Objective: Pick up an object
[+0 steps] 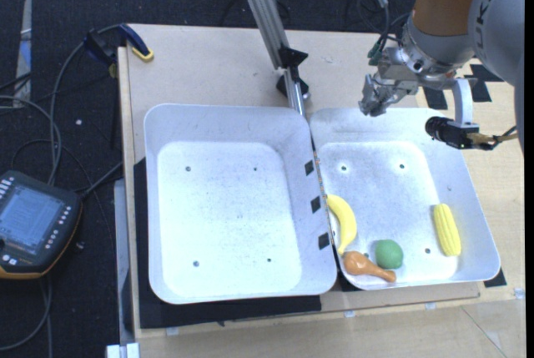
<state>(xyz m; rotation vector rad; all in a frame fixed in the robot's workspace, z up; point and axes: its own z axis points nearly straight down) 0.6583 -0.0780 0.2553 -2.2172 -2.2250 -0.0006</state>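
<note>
The right bin [417, 156] holds a yellow banana [342, 219] along its left wall, a green ball [388, 254] and an orange-brown chicken drumstick [365, 265] near its front edge, and a yellow corn cob [446, 229] at its right side. My gripper [373, 104] hangs above the far rim of the right bin, well clear of all the objects. Nothing shows between its fingers.
The left bin [225, 198] lies beside the right one. A slanted metal pole [267, 22] with a black clamp stands at the bins' far junction. A blue-and-yellow clamp [133, 43] sits at the bench's far left corner, and a teach pendant [33, 219] lies off the bench to the left.
</note>
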